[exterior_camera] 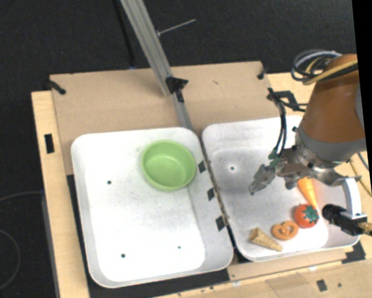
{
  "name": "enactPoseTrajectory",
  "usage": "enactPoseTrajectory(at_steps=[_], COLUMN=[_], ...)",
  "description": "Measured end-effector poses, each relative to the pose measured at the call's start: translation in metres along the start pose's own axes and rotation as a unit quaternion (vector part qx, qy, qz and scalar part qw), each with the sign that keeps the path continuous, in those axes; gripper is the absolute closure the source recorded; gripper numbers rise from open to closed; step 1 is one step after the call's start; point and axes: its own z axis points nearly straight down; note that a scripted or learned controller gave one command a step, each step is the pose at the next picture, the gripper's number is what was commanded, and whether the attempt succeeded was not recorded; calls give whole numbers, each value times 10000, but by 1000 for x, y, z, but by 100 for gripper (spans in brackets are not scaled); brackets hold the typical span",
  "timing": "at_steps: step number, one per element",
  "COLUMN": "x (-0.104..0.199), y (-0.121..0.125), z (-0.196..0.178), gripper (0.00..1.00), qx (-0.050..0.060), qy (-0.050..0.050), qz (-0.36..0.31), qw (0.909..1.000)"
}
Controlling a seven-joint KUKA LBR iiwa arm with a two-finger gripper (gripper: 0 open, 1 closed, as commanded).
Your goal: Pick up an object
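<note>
In the right bin (239, 147), several small items lie near the front right corner. These are an orange carrot-shaped piece (308, 194), a red tomato-like piece (305, 216), an orange ring-shaped piece (286, 230) and a tan wedge (265, 238). My gripper (259, 180) hangs over the middle of the right bin, left of the carrot piece and above the tan wedge. Nothing shows in it. A green bowl (168, 165) sits upright in the left bin (116, 238), near its back right corner.
A grey metal strut (152, 46) slants down from the top to the gap between the bins. Cables (312, 62) loop behind the arm at the right. Black clips (212, 195) join the bins along the middle divider.
</note>
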Motion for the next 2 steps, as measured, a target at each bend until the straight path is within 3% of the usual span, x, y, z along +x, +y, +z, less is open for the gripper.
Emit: enactPoseTrajectory(at_steps=[1,2], x=[0,-4], y=[0,-4], z=[0,43], gripper=[0,0], qx=[-4,25], qy=[-1,-13], qz=[9,17], qw=[10000,10000])
